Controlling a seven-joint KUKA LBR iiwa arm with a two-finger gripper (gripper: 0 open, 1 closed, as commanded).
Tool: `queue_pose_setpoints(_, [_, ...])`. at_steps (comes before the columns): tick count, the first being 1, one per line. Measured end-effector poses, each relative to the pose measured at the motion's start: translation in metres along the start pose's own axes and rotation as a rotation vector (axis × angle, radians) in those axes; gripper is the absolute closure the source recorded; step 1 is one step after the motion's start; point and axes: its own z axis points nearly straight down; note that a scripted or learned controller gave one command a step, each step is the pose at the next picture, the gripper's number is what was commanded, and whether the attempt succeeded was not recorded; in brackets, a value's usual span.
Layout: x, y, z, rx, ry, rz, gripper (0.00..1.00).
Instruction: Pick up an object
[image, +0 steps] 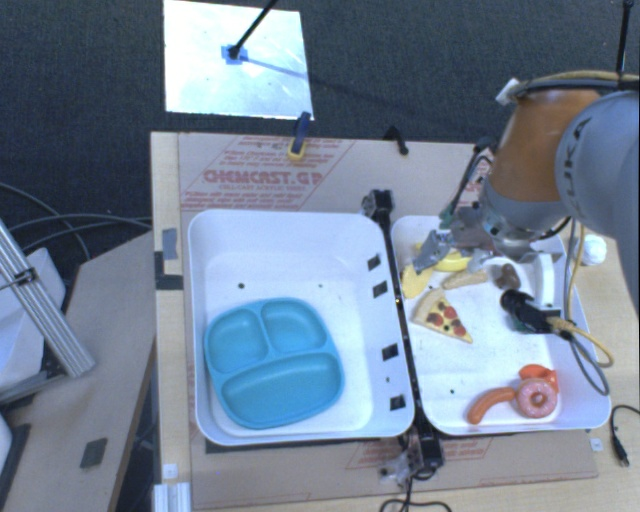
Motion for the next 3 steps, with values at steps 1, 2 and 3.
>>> queue_pose_setpoints(1, [0.039,-0.059,-0.002,-0.004,-0.001,0.001,0.0])
queue_pose_setpoints(2, [-0.023,-0.043,-0.004,-0.01,-0.006,0.011,0.0])
queue_pose_setpoints(3, [0.04,-0.052,-0.003,-0.008,-0.001,-0.001,0.0])
